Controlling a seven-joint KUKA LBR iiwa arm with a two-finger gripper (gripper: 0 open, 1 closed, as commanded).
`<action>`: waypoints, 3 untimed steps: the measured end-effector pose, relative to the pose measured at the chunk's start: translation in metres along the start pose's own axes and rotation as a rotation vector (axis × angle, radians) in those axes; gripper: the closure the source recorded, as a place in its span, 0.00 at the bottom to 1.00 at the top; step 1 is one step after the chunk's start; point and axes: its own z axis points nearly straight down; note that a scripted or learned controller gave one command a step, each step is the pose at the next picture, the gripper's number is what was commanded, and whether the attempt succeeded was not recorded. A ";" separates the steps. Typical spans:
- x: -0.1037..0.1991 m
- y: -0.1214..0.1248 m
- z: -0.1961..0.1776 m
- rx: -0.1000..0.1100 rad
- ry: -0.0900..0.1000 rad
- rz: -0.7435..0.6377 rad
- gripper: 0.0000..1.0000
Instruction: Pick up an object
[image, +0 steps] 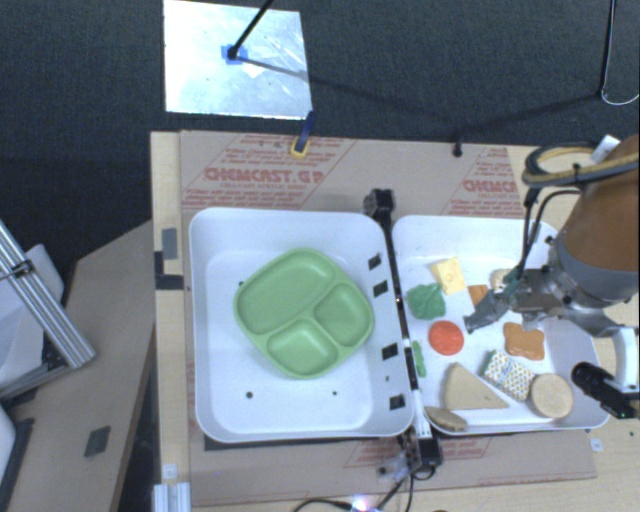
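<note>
A pale bench topped with a printed cardboard sheet (270, 165) bears two shallow white bins on dark carpet, a shiny foil square (237, 60) lying beyond the sheet. The left white bin (215, 330) holds a green three-compartment plastic plate (303, 312). The right white bin (470, 228), just beside it, holds small toy foods: a ruffled green lettuce piece (425, 299), a red-orange disc (446, 338), a yellow cheese square (448, 273), a tan bread wedge (470, 389), a round cracker (550, 395), a brown cookie shape (524, 341) and a patterned block (509, 373). The grey two-finger gripper (478, 320) hovers over the right bin, just right of the disc, fingers narrowly parted, gripping nothing visible.
</note>
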 end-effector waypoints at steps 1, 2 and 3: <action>0.000 0.002 -0.005 -0.011 -0.001 -0.002 0.00; -0.010 0.004 0.048 -0.005 -0.001 0.001 0.00; -0.014 0.011 0.107 -0.004 0.000 0.000 0.00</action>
